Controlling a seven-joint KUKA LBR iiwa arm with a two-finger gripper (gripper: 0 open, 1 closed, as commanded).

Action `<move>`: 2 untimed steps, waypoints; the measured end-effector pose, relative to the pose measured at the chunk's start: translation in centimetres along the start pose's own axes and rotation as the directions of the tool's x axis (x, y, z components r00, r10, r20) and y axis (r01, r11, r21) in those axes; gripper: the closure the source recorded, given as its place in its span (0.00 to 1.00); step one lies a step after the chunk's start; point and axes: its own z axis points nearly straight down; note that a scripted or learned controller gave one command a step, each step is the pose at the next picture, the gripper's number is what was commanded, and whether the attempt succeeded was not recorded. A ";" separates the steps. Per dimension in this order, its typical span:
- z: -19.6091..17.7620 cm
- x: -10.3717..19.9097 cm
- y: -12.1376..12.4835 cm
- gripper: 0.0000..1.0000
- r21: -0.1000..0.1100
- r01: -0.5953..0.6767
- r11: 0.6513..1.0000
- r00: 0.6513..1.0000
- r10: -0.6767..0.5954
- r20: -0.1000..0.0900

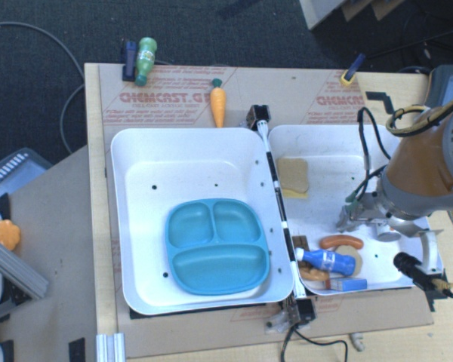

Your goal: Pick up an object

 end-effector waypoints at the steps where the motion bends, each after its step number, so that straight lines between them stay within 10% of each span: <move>1: 0.0 0.0 0.0 0.00 0.000 0.000 1.000 1.000 0.000 0.000; 2: 1.0 4.1 6.2 0.00 0.001 0.002 1.000 1.000 -0.002 -0.001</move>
